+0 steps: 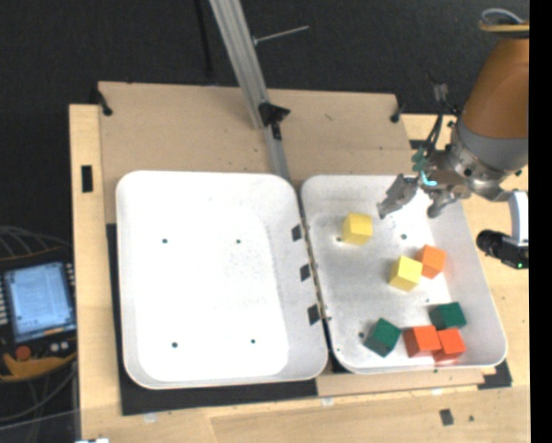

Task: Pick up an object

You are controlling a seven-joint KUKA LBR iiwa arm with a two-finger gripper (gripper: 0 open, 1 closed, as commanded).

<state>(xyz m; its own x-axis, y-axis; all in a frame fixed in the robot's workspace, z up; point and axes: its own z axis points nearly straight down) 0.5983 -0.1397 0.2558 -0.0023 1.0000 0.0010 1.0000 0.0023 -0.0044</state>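
Hand: the hand (414,197) hangs over the right bin (350,358), fingers spread apart, nothing between them.
Nearest block: yellow cube (356,228), just left and below the hand.
Risk: a descent from here would likely land beside the cube, closing on air.
Crowding: second yellow cube (406,272) touches an orange block (433,260); fingers could nudge both.
Elsewhere: green and red blocks (428,339) cluster at the near wall.

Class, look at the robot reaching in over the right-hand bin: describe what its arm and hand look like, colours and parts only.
The arm is a thick rounded body, orange higher up and grey toward the wrist. Thin dark cables run beside the wrist. The hand is grey metal with two slim fingers and a small teal spot near its base.
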